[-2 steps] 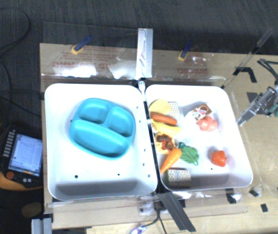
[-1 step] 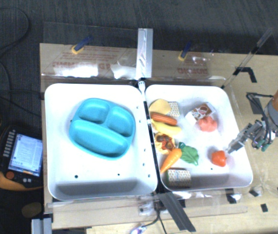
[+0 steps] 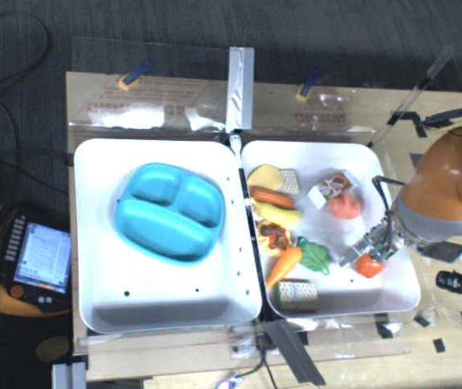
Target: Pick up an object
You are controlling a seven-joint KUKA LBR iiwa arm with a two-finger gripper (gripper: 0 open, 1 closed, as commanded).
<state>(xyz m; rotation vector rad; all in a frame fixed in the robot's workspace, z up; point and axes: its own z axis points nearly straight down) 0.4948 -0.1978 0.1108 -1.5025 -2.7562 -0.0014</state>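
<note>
The right bin (image 3: 393,298) holds several toy foods. A small red tomato (image 3: 369,267) lies near its right wall, and my gripper (image 3: 373,248) sits low right over it, touching or almost touching its top. The arm's orange band (image 3: 442,181) rises above the bin's right edge. To the left lie a green vegetable (image 3: 316,256), an orange carrot (image 3: 284,266), a pink-red round fruit (image 3: 345,207) and a small brown and white box (image 3: 332,186).
A hot dog (image 3: 271,197), a yellow banana (image 3: 278,214), a cracker (image 3: 289,181) and a woven block (image 3: 297,294) crowd the right bin's left side. The left bin (image 3: 93,298) holds a blue compartment plate (image 3: 170,211). A handheld controller (image 3: 32,258) lies far left.
</note>
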